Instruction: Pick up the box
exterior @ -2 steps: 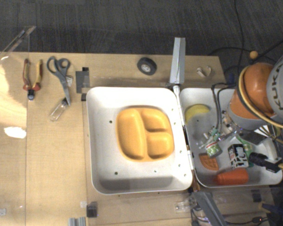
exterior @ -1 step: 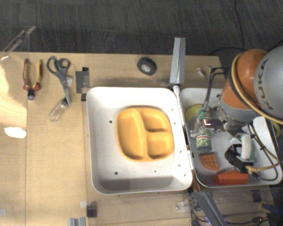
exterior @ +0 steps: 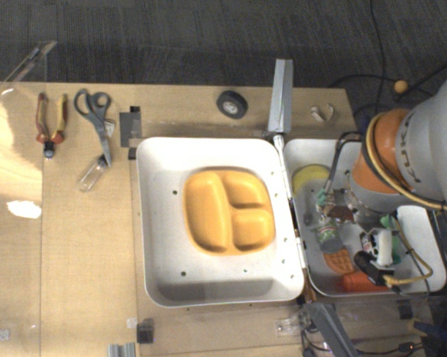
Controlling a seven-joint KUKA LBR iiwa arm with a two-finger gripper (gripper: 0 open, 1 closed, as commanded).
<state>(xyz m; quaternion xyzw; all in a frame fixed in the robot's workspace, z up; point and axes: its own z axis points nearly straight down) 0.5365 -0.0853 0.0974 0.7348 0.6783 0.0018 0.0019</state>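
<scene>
The end effector (exterior: pixel 335 229) hangs low in the right bin (exterior: pixel 422 218), its grip impossible to tell, near a small orange box (exterior: pixel 339 261), probably light and rigid, best pinched across its short sides

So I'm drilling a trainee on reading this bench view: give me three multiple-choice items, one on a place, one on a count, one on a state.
1. Where does the yellow tray lie?
A. in the left bin
B. in the right bin
C. on the bare bench

2. How many compartments does the tray have?
A. one
B. three
C. five

3. Where is the arm now?
A. over the left bin
B. over the right bin
C. over the scissors

Answers: 1 A, the tray sits mid-floor in the left bin. 2 B, one long section at left and two smaller at right. 3 B, the arm with its orange band hangs over the right bin, above the clutter there.
</scene>
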